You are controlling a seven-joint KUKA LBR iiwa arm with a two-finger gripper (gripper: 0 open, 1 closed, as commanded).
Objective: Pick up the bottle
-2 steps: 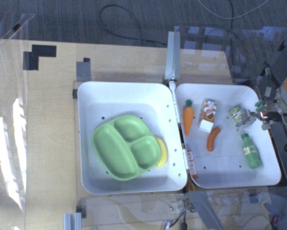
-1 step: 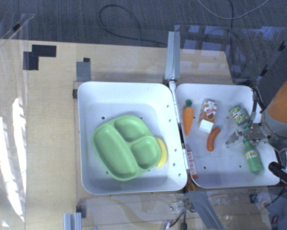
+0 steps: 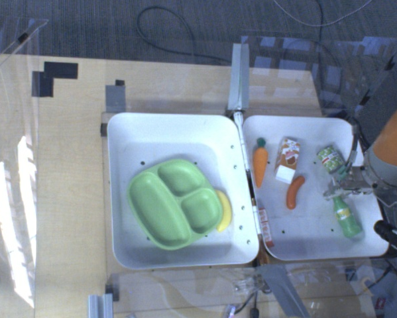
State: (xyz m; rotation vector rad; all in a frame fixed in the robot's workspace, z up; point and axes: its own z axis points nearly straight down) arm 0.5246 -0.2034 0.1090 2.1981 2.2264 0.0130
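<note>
Green bottle [image 3: 347, 218] lies flat on the floor of the right bin [image 3: 304, 242], near its right wall, cap end pointing up toward the gripper [image 3: 344, 185]. Gripper sits right at the cap end, just above the bottle in the camera view. Can't tell whether it's touching, and can't tell its jaw state; the metal is too blurred. Bottle isn't lifted, so I'd call the pick not done: grasp and raise both remain. Carrot [image 3: 260, 165], sausage [image 3: 293, 193], small carton [image 3: 287, 159] and green can [image 3: 329, 158] are clear of it. Green tray [image 3: 173, 202] in left bin, irrelevant.
</note>
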